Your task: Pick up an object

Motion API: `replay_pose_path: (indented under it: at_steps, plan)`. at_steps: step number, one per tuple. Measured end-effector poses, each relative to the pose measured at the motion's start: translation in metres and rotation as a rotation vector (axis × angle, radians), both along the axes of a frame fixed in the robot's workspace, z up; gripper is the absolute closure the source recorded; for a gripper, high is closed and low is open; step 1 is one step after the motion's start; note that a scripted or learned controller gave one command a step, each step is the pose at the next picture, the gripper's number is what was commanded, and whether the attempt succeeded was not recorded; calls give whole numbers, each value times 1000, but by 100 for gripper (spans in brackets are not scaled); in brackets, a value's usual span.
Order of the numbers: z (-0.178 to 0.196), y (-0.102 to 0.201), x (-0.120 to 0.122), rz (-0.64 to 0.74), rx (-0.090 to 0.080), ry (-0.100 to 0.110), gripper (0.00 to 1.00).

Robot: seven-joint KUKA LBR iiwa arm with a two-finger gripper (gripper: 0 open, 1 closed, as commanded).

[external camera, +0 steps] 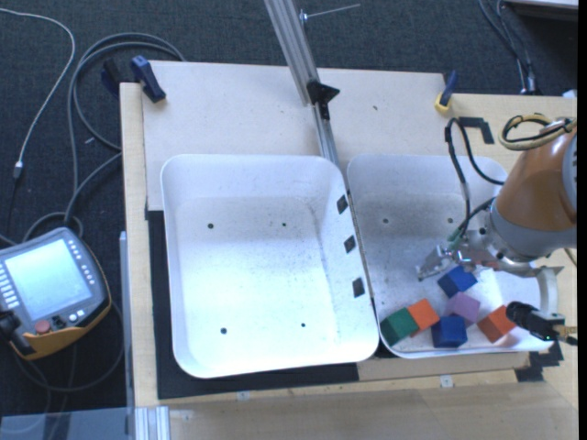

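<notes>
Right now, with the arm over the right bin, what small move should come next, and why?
Probably a short descent onto the blue block. The gripper hangs just above it in the right bin, nothing visibly held, and that block sits slightly apart from the purple block.

Both white bins (pixel 248 264) looked like smooth, faintly glossy plastic, finely speckled. The bench (pixel 238 108) seemed matt pale wood. At upper centre, a rail (pixel 284 26) gleamed like brushed metal.
</notes>
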State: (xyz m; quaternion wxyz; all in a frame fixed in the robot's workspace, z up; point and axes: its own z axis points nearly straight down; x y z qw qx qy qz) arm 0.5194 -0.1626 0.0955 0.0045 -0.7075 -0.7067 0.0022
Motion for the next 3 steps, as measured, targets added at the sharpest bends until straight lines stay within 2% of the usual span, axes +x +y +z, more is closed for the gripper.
replay_pose_path:
  at_steps: [1, 2, 3]
  plan:
    - [4, 7, -34, 0, 0, -5, 0]
    - [4, 4, -39, 1, -1, -7, 0]
    - [4, -29, -39, -1, -6, -11, 0]
